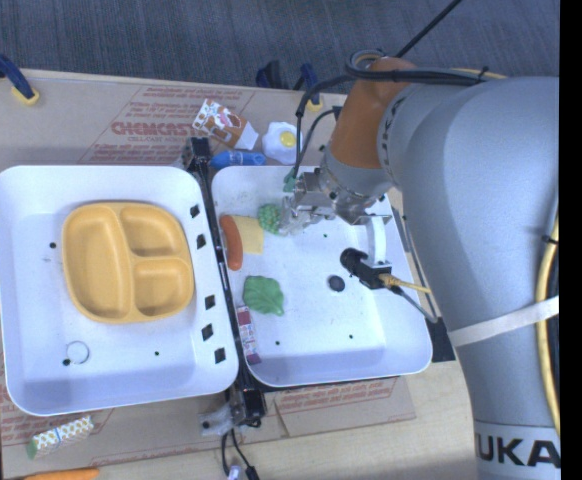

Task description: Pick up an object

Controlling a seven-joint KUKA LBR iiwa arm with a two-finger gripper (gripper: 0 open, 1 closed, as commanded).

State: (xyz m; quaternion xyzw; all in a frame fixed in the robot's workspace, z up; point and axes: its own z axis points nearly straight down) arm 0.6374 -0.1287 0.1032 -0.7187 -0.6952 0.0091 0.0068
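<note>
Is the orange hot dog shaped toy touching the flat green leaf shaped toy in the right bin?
Apart. The camera view shows the orange hot dog shaped toy lying above the flat green leaf shaped toy, with bare white bin floor between them.

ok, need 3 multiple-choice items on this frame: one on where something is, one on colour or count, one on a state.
1. Where does the yellow divided tray lie?
A. left bin
B. right bin
C. on the cardboard

2. How many compartments does the tray have?
A. two
B. three
C. five

3. Where is the gripper?
A. over the left bin
B. off the bench
C. low in the right bin, at the broccoli

Answers:
1 A, it lies in the left bin.
2 B, one large and two small sections show.
3 C, the wrist ends beside the broccoli at that bin's top.
</note>
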